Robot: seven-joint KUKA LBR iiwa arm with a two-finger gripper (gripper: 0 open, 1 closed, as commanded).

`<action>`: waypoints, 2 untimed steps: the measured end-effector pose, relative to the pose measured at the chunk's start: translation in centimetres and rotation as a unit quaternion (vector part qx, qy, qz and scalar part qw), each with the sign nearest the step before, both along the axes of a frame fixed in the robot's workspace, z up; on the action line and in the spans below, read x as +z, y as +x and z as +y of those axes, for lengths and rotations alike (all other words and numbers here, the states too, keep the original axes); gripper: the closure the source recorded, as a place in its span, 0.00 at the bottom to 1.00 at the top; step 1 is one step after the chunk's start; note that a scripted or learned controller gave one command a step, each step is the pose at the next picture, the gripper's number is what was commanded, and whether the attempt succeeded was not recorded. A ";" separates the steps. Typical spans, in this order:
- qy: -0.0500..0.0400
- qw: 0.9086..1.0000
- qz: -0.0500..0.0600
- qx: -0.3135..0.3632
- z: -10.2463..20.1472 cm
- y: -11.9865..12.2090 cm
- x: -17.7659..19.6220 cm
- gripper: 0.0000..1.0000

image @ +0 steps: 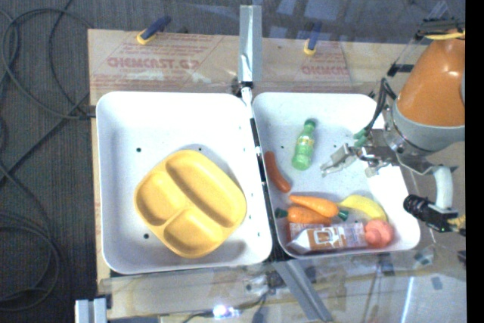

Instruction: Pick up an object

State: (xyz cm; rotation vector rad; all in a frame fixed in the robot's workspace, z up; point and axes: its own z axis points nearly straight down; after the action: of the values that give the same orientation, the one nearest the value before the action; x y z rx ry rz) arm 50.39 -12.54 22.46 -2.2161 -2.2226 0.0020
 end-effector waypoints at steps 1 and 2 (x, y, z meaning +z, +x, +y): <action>-0.001 0.996 -0.002 0.092 0.5 -1.9 14.7 0.00; 0.001 0.991 0.000 0.136 3.9 3.2 -3.8 0.00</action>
State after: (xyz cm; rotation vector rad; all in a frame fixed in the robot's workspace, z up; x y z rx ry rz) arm 53.60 -8.64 18.69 -1.8931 -2.5027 0.0015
